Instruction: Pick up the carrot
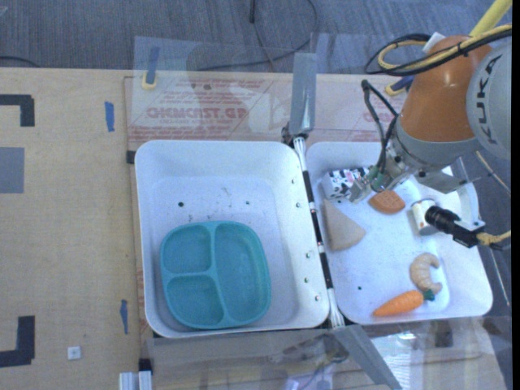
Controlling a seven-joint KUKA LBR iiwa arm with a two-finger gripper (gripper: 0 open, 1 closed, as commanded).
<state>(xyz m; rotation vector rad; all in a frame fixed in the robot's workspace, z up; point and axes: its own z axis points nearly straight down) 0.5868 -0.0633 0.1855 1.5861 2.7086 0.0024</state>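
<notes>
Two bins, carrot (400,303) lower right of frame, gripper (379,177) upper right, grip state unclear.

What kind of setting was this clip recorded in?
Most likely a robotics lab test bench: a KUKA arm reaches over two white bins holding toy food such as a carrot, on a wooden bench marked with tape.

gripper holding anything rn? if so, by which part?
Cannot tell. The gripper sits low at the back of the right bin, beside an orange piece. The carrot lies untouched near the front.
</notes>
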